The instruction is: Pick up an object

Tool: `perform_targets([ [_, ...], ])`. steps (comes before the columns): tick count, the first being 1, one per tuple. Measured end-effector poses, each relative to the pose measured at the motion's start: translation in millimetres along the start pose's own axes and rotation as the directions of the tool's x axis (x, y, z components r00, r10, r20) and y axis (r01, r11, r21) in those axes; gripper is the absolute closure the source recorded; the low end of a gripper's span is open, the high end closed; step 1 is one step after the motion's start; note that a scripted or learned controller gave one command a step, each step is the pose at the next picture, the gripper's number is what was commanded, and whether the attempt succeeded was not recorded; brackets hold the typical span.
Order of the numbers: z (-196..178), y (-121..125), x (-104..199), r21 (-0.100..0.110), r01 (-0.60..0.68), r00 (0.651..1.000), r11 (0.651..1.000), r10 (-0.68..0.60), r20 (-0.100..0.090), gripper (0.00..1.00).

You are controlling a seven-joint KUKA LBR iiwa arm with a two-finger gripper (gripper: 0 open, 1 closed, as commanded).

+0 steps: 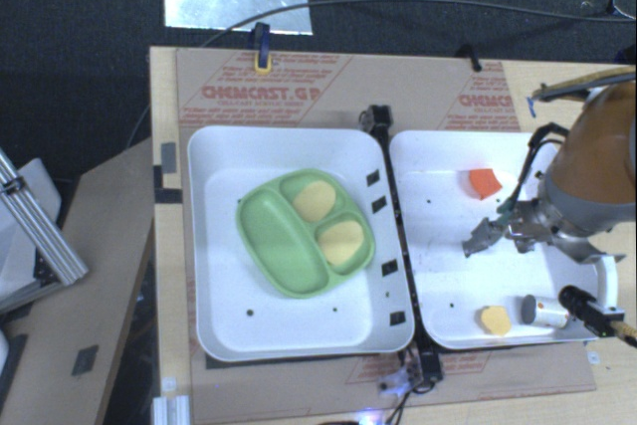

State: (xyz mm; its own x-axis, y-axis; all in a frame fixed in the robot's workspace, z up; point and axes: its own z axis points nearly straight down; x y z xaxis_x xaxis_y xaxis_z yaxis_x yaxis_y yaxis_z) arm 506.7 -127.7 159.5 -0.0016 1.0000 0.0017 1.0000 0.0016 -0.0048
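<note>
Gripper [480, 242] hovers low over the right bin [438, 214], jaws' state impossible to tell; orange block [484, 182] lies just beyond, likely its target

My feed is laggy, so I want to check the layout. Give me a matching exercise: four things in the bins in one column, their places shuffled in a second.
Things:
1. green divided plate
2. orange block
3. round yellow piece
4. pincer

Places:
A. near front edge of right bin
B. over middle of right bin
C. left bin
D. back part of right bin

Pairs: 1-C, 2-D, 3-A, 4-B
</note>
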Motion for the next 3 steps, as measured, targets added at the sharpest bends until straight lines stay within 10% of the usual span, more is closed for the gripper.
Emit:
perform_targets([
  [1, 56.7, 2.7, 9.9, 0.000, 0.000, 1.000, 1.000, 0.000, 0.000, 0.00],
  [2, 42.9, 4.3, 8.6, -0.007, -0.002, 1.000, 1.000, 0.002, 0.002, 1.00],
  [3, -18.2, -1.1, 9.5, -0.012, 0.002, 1.000, 1.000, -0.002, 0.003, 1.00],
])
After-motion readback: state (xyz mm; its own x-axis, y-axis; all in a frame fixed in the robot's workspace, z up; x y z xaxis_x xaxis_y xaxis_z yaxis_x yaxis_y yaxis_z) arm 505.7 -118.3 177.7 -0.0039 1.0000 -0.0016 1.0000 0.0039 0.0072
